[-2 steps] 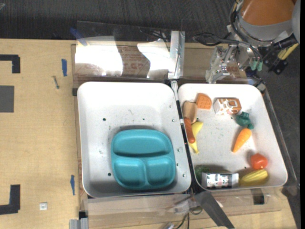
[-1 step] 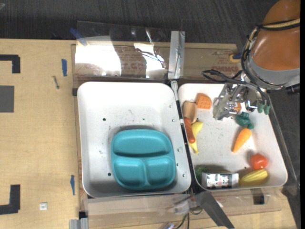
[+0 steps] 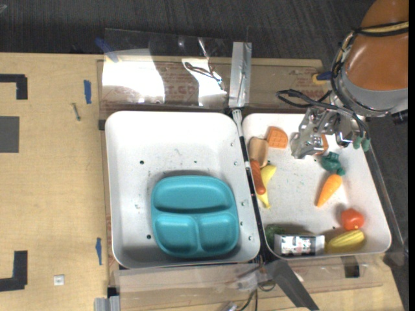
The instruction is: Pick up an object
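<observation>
Dark grey carpeted floor point(image 3: 194, 5) along the top edge. Pale wooden bench point(image 3: 45, 193) with black tape marks point(image 3: 16, 86) and blue tape strips point(image 3: 87, 91) near its left side.

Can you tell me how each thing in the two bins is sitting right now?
teal tray: flat in left bin
carrot: lying tilted, right bin
tomato: resting near the corn
corn: lying on its side
can: lying on its side
gripper: low over right bin
</observation>
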Action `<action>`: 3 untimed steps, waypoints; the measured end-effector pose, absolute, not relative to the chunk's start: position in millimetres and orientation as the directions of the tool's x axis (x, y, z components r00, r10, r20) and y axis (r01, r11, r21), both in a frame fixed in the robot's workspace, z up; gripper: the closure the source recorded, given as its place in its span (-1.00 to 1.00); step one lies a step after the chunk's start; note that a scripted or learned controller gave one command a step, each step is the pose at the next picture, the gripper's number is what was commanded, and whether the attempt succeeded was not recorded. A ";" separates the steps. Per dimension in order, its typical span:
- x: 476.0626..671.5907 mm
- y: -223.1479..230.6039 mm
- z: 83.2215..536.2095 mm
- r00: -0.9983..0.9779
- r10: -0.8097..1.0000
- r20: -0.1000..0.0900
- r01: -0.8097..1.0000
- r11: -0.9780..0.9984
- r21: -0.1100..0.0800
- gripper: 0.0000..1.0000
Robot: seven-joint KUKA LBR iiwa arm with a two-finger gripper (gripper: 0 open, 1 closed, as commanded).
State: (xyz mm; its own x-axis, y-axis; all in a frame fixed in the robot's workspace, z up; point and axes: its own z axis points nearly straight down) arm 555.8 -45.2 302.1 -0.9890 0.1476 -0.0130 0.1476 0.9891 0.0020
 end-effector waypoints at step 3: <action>623.5 -75.3 345.0 -0.999 0.019 -0.032 0.019 1.000 -0.002 1.00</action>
